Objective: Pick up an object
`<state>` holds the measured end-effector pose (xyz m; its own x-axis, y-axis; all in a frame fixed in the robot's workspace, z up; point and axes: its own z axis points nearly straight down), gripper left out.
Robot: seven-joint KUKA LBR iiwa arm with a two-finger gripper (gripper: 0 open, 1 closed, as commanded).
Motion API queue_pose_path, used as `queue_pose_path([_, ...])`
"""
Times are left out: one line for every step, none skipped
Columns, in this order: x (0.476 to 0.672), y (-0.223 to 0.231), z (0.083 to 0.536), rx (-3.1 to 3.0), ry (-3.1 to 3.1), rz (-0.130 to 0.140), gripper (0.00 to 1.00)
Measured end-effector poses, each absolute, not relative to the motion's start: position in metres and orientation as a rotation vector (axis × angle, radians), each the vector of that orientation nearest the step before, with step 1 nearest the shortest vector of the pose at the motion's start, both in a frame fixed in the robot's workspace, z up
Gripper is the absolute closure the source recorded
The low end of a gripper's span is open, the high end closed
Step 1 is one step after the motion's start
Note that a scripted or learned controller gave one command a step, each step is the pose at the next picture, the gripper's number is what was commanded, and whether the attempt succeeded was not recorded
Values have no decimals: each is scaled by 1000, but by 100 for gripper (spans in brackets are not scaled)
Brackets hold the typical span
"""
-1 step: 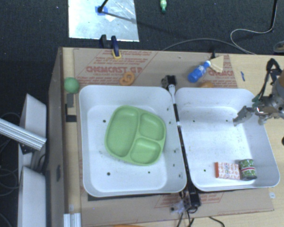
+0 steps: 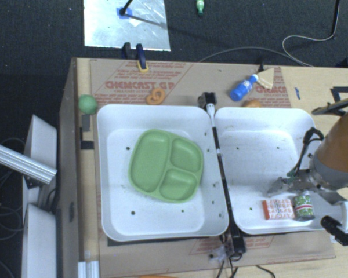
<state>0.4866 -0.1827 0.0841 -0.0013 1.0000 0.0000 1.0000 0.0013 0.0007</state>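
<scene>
A small red and white packet (image 2: 277, 208) lies near the front edge of the right bin (image 2: 261, 132). A little green can (image 2: 303, 207) lies right beside the packet, on its right. My gripper (image 2: 284, 185) hangs just above and behind these two, coming in from the right under the orange-banded wrist (image 2: 342, 155). Nothing is visibly held. A green divided plate (image 2: 166, 165) lies in the middle of the left bin (image 2: 113, 155).
Behind the bins, on the cardboard, lie a blue bottle (image 2: 243, 88), an orange ring (image 2: 156, 96) and a green ball (image 2: 87, 103). A black rail (image 2: 217, 149) separates the bins. A cable (image 2: 306, 143) loops beside the wrist.
</scene>
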Motion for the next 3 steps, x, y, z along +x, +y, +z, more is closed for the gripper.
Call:
queue_pose_path([488, -183, 95, 2216, 2220, 4, 100])
queue_pose_path([523, -168, 204, 2214, 2222, 4, 100])
queue_pose_path([521, -167, 243, 2214, 2224, 3, 100])
